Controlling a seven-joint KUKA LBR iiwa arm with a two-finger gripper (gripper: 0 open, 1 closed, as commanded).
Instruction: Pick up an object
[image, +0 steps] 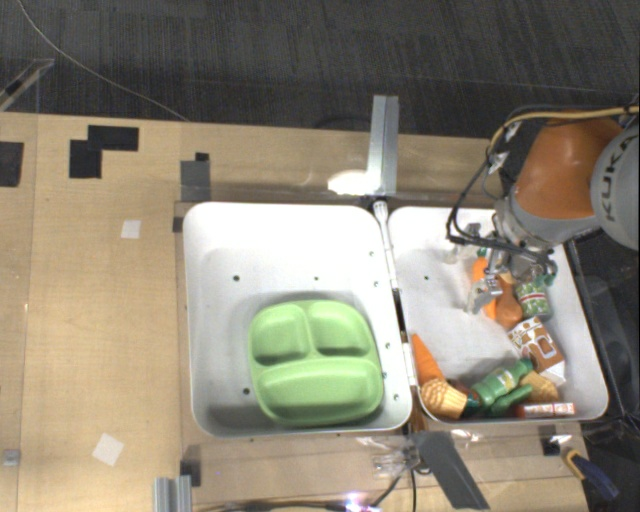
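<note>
**Spotter:** Where does everything sit, biggest first?

**Operator:** On the table (100, 330) I see two white bins. The left bin (215, 240) carries a green divided tray (315, 362). The right bin (430, 250) has the arm (565, 180) over it, reaching in from three o'clock. The claw (497, 285) hangs in the bin's upper half.

**Spotter:** Claw apart or together?

**Operator:** I cannot tell; the wrist hides too much.

**Spotter:** What lies nearest?

**Operator:** An orange carrot-like piece (503, 300), touching or just beside the claw at its five o'clock, partly hidden. I judge its long axis runs eleven to five. The rest of the clutter trails toward five and six o'clock: a green-labelled can (533, 300), a small brown carton (540, 345), a green bottle (503, 383), a second carrot (428, 360), a waffle cone (445, 400).

**Spotter:** Any writing?

**Operator:** White letters on the arm's edge (628, 190), cropped, unreadable. The labels are too small.
</note>
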